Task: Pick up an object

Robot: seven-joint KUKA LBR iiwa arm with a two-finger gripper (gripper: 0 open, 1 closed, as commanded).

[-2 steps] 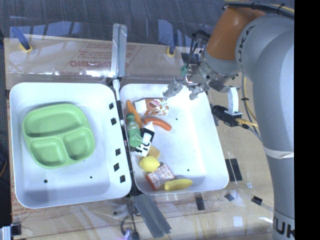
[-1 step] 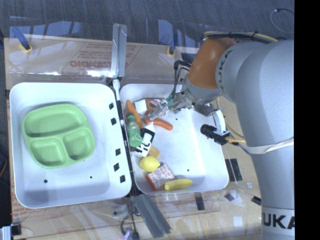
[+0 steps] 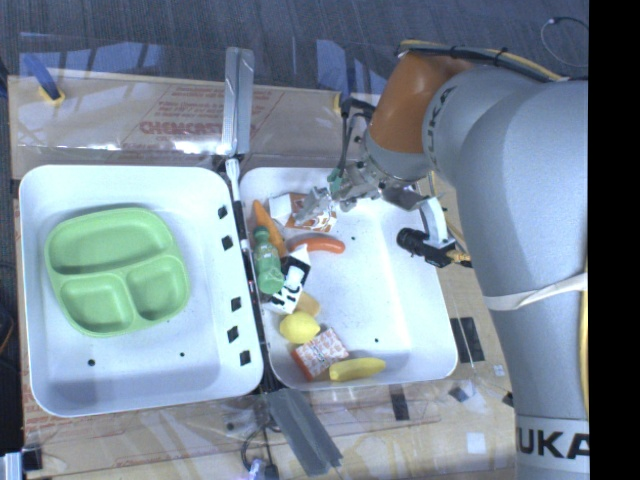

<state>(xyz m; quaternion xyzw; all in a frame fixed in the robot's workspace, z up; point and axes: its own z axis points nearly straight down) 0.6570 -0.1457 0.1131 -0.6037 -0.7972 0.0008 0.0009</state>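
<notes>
Carrot [image 3: 263, 217] lies just left of the hand [image 3: 322, 200], whose grip I cannot tell.

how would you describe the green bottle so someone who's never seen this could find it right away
Start at the right-hand white bin, the one holding small items. Along its left wall lies the green bottle, lengthwise between an orange carrot above and a black-and-white tag beside it. It is the only green item in that bin.
</notes>
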